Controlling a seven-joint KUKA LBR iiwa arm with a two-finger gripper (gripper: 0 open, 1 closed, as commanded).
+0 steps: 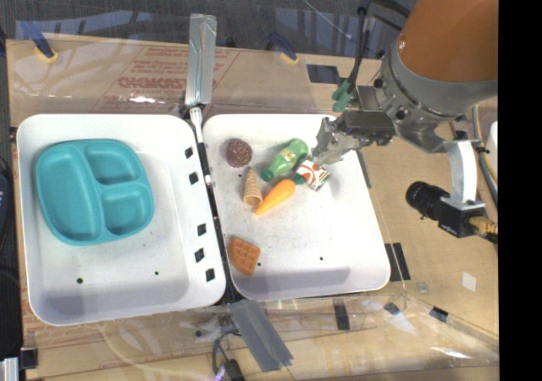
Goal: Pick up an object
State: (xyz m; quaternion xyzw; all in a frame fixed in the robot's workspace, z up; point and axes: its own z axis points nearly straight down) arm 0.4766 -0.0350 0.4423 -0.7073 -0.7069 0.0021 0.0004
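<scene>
My gripper point(326, 149) hangs over the right bin point(339, 244), grip state beyond my telling, with the small red-and-white can point(312, 174) just below-left of it, touching the carrot point(276, 196), whose long axis slants away down-left.

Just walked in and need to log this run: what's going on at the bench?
The grey arm reaches in from the right, its tool low over the right bin, beside a small red-and-white can and a green bottle. An orange carrot, a cone, a dark round piece and a waffle lie nearby. The left bin holds a teal tray.
</scene>
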